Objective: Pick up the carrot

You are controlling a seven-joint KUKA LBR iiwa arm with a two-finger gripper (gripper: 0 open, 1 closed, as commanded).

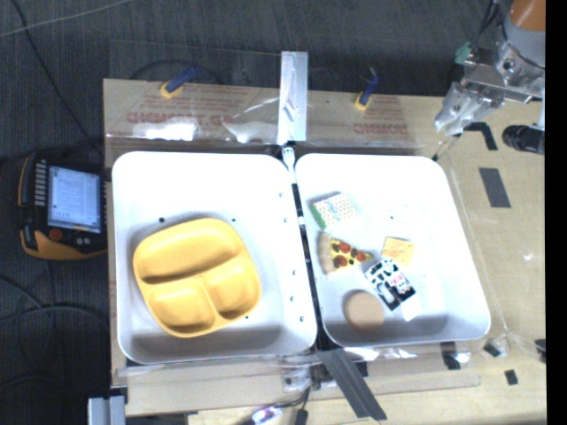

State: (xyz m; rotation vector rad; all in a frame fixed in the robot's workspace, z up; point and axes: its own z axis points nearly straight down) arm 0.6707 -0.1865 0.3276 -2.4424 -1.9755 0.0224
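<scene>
Which of the small pieces in the right bin (443,237) is the carrot, I cannot tell from up here. In there we have a green-speckled packet (335,209), a wedge with red spots (345,255), a yellow square (397,249), a black-and-white piece (390,283) and a tan round disc (363,310). The left bin (177,184) carries a yellow divided plate (197,275). The arm (523,34) sits high at the far right corner, wrist angled down and left. The pincer (450,118) hangs over the worktop (514,237) just outside the right bin's back corner, well apart from every piece. Released or clenched, I cannot tell.
</scene>
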